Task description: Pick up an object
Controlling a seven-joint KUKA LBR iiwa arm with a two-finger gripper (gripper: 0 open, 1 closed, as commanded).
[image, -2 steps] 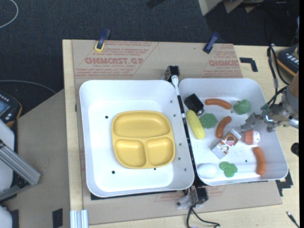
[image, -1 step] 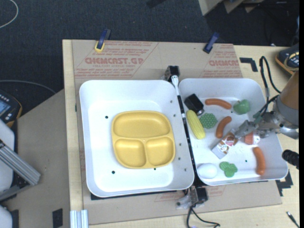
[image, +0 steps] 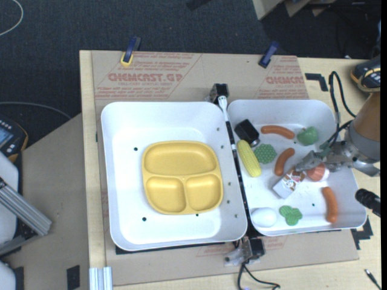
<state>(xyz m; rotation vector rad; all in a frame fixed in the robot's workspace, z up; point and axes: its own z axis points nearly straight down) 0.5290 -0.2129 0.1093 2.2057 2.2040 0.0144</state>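
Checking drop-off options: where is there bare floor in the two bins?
Left bin: bare floor all around the yellow tray. Right bin: crowded; sausages, corn and the claw fill the middle.

It looked like a robotics lab: a cardboard-topped bench (image: 181, 71) stood on dark carpet (image: 72, 17), its sheet held by spring clamps (image: 129, 51), with cables (image: 335, 95) trailing about, aluminium framing (image: 24, 213) at one side, and toy food in a white bin (image: 290, 110).
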